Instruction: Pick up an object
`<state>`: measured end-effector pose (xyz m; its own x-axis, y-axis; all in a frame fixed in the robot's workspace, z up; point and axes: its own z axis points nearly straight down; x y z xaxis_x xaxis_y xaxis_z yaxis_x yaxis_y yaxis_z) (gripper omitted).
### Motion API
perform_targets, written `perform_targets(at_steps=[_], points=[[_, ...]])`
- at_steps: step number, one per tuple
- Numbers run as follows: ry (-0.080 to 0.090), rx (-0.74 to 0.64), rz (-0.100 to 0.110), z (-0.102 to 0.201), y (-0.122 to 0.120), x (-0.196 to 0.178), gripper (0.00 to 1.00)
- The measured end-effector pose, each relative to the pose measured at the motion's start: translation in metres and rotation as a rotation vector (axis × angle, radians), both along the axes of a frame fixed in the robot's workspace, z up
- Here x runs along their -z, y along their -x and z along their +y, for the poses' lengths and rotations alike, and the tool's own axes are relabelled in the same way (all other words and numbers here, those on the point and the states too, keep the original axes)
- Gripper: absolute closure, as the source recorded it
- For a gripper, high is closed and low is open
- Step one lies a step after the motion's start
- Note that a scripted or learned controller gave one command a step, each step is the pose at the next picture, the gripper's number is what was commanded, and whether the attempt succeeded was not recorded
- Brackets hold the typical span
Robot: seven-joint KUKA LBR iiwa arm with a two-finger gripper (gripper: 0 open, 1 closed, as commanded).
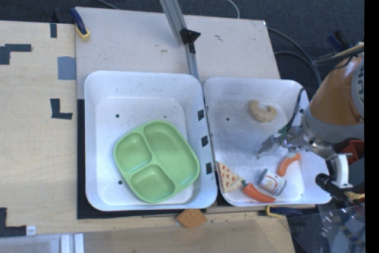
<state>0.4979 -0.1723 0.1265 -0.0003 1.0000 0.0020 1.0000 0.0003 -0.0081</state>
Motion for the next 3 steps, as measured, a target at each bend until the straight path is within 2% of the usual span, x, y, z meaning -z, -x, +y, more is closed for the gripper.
perform_targets(at_steps=[1, 2, 3], points=[[0.004, -0.001, -0.008, 0.000, -0.001, 0.038, 0.00], [0.001, -0.001, -0.007, 0.001, 0.000, 0.026, 1.00], [0.003, -0.001, -0.012, 0.000, -0.002, -0.037, 1.00]])
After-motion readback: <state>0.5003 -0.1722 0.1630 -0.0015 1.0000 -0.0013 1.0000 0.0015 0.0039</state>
